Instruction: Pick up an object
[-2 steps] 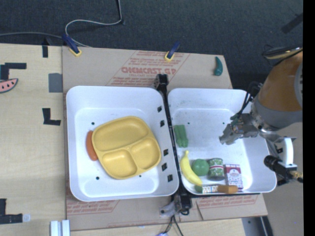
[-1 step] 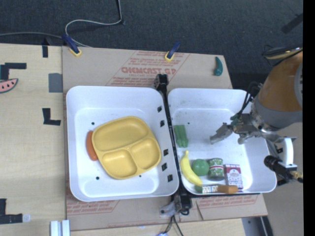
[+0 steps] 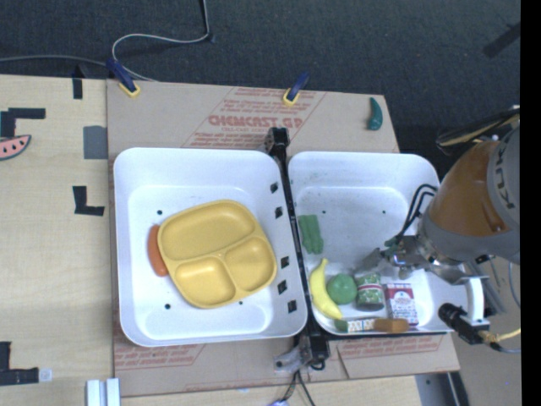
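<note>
The gripper hangs low in the right bin, towards its front right corner, just above a small can; whether it is open or closed cannot be told, and nothing is seen in its hold. Beside the can lie a green ball, a banana and a red-and-white box, all along the front edge. A green block lies by the left wall. The left bin carries a yellow divided tray.

Left bin: divided tray inside. Right bin: banana, ball, can, carton clustered at its near edge.
</note>
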Tool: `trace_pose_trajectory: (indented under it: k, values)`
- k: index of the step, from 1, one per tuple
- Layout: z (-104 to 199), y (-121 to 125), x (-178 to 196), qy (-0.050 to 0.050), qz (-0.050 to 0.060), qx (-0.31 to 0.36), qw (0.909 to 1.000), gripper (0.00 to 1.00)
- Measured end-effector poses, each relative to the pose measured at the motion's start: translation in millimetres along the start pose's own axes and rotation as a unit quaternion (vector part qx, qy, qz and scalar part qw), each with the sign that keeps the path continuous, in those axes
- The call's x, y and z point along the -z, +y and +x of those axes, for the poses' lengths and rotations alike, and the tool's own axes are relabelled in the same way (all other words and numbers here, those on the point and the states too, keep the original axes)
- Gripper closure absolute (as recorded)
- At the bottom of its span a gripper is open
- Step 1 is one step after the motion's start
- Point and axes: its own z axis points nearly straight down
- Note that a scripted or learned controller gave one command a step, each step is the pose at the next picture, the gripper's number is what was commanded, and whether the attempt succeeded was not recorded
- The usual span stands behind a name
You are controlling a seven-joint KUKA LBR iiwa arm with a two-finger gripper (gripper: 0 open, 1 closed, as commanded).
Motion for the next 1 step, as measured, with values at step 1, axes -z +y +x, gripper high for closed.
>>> trace_pose_trajectory:
  k: [1]
  values:
    - [26.9,11.6,-24.8,-0.001,-0.002,0.0,1.0,0.0]
